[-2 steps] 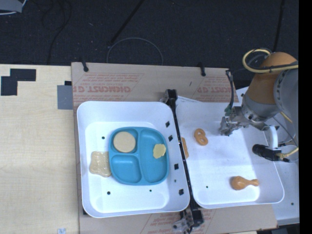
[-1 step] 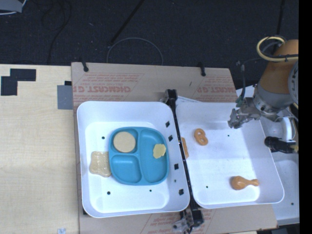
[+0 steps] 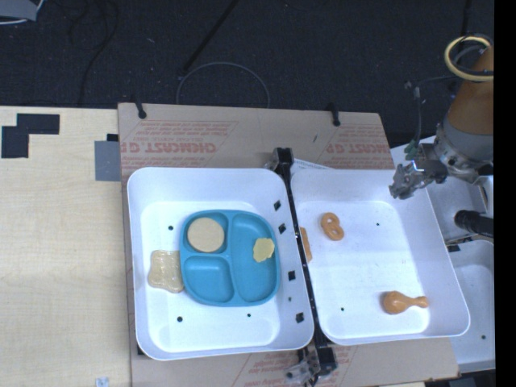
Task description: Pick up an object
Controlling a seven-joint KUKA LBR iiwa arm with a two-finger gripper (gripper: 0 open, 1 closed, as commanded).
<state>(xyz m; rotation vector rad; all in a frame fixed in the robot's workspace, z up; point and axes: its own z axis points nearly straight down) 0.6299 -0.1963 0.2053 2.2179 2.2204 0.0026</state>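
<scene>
The arm's upper part was cut off at the right edge, and the gripper (image 3: 405, 182) was too small and dark to tell whether it was open or closed. It hung over the far right corner of the right bin (image 3: 419, 216). In that bin, an orange pretzel (image 3: 331, 226) lay far and left, and a tan drumstick (image 3: 403, 302) near and right. Red print on the cardboard (image 3: 242, 139) was upside down and unreadable.

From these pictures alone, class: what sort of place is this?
Probably a robotics lab test bench: a robot arm over two white bins, toy food on a blue tray, and loose cables behind.
</scene>
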